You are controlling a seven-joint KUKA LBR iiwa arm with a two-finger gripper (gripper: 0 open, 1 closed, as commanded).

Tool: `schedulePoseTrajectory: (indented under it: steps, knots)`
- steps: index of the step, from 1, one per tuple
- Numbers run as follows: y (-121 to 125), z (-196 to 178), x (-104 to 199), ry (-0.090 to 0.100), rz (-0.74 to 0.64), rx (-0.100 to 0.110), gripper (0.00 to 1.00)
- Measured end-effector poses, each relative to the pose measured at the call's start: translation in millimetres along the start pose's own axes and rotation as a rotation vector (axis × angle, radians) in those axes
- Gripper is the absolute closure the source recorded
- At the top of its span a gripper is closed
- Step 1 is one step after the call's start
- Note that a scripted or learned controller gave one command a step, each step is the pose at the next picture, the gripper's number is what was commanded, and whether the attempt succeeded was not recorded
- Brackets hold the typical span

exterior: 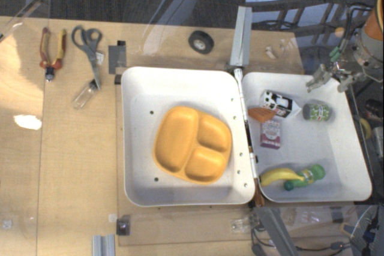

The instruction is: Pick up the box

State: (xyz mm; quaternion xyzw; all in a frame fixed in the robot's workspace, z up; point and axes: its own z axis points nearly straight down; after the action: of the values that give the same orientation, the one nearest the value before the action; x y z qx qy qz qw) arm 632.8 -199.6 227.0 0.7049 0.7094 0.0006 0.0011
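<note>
One black-and-white box lies flat near the top left corner of the right bin, its long axis slanting from upper left down to lower right, its print too small to read. Sharing that bin are one orange packet, one maroon pouch, one green can, one banana and one green bottle (the left bin carries a single yellow divided tray). The gripper hovers over the right bin's upper right edge, fingers spread and gripping nothing.

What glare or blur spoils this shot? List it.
Camera view: bright glare washes the bench at left; pale reflective streaks cross the top above the left bin; the gripper at the right bin looks soft; the box stays readable.
</note>
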Motion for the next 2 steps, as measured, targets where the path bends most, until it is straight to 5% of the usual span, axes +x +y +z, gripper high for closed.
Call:
schedulePoseTrajectory:
  steps: [1, 2]
  knots:
    - [-1, 103, 103, -0.001, 0.045, -0.025, 0.0]
    - [-65, 138, 111, 0.001, 0.034, -0.01, 0.0]
